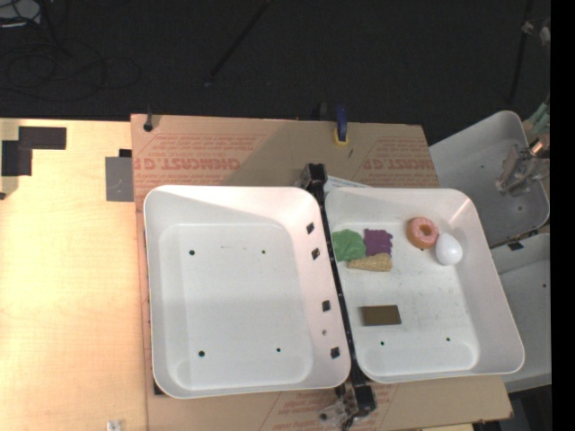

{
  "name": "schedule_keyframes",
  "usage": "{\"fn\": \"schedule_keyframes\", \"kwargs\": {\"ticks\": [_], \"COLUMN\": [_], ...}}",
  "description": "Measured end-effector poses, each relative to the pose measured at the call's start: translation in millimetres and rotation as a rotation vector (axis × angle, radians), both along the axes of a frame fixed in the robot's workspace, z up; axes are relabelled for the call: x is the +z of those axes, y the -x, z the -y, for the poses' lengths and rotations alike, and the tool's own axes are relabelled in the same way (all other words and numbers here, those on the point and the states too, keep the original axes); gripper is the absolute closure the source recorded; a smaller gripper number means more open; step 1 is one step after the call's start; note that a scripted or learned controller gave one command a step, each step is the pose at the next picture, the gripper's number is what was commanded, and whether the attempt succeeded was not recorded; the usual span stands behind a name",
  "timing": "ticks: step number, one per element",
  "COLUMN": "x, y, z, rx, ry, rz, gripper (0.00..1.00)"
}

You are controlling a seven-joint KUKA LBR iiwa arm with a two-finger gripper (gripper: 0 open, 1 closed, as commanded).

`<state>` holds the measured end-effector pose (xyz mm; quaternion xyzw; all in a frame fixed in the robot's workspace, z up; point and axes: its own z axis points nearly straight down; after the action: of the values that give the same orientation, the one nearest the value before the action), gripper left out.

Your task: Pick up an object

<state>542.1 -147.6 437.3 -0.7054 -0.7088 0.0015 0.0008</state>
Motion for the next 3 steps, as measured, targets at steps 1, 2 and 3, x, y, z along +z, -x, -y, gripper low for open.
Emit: {"fn": "schedule_keyframes", "kwargs": {"ticks": [1,2,3], "x": [-122,-12,109], "y": [-18,-8,30], "z": [-77,-152,-221], "rx": [0.001,0.004,0.005], "ry": [-0.004,-0.003,-0.005], "rz": [-0.009,0.012,0.014], "gripper": [1.0,1.0,1.0]}}
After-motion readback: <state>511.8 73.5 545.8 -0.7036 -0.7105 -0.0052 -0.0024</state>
